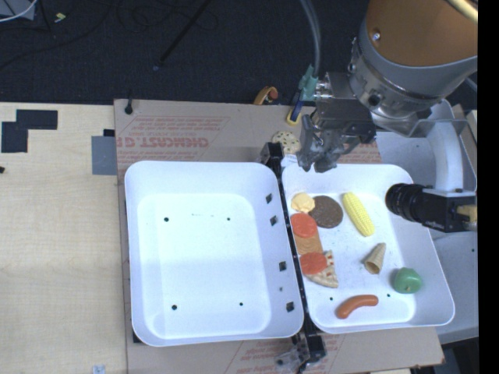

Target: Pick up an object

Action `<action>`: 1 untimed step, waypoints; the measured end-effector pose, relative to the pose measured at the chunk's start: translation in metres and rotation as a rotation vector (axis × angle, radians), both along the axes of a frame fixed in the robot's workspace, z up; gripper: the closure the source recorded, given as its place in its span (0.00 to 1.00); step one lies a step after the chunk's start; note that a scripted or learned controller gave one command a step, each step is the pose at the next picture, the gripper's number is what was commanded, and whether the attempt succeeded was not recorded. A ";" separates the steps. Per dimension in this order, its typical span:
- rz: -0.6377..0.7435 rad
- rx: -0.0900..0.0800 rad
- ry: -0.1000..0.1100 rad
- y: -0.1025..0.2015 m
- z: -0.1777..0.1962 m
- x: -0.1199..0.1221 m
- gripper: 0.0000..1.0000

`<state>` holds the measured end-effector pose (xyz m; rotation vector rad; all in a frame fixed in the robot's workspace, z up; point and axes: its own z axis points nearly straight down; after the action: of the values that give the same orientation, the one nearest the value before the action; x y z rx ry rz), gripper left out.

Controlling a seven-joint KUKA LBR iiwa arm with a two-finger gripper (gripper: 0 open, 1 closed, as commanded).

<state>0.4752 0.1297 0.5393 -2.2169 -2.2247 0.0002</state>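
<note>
My gripper (319,160) hangs over the far left corner of the right bin (425,294), above its rim, with nothing visible between its fingers. Below it in that bin lie a tan round piece (302,203), a brown disc (327,212), a yellow corn cob (358,213), a red-orange stack (305,232), a pizza slice (320,268), a cone (375,258), a green apple (405,280) and a sausage (357,305). The nearest of them, the tan piece, sits a short way in front of the gripper.
The left bin (203,255) lies beside the right one, with black clips along their shared wall. A speckled cookie (287,141) and a yellow ring (266,95) rest on the cardboard behind the bins. A black cylinder (421,203) juts in over the right bin's right edge.
</note>
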 end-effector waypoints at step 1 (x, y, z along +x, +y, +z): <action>0.002 -0.001 0.003 0.044 -0.003 0.000 1.00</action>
<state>0.4756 0.1741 0.5368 -2.2138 -2.2252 0.0047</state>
